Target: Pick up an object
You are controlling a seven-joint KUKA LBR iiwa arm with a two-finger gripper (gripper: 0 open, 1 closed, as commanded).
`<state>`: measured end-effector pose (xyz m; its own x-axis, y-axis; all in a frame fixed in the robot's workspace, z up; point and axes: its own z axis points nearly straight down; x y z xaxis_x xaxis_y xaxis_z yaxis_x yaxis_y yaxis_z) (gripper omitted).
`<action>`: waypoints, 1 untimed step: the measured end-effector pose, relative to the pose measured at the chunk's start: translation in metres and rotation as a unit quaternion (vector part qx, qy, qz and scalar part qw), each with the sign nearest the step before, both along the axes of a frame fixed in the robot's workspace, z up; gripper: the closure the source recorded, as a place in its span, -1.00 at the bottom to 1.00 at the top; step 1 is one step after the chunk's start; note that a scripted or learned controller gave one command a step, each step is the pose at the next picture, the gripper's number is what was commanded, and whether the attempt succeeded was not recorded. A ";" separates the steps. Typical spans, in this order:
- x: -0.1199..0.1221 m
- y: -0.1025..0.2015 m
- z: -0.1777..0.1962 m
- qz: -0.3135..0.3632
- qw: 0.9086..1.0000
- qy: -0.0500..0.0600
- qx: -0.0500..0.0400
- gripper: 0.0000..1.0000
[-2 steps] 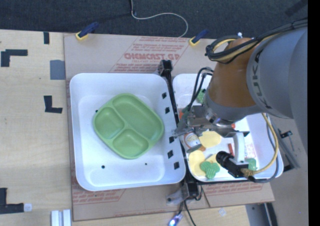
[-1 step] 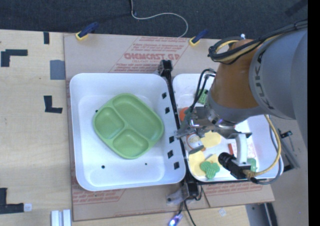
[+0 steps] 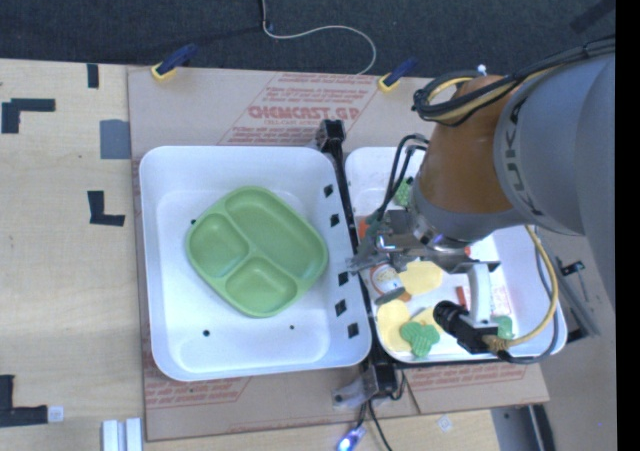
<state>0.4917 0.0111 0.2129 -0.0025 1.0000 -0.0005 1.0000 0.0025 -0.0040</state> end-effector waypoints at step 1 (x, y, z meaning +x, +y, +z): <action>-0.002 0.010 0.015 0.000 1.000 -0.001 0.000 1.00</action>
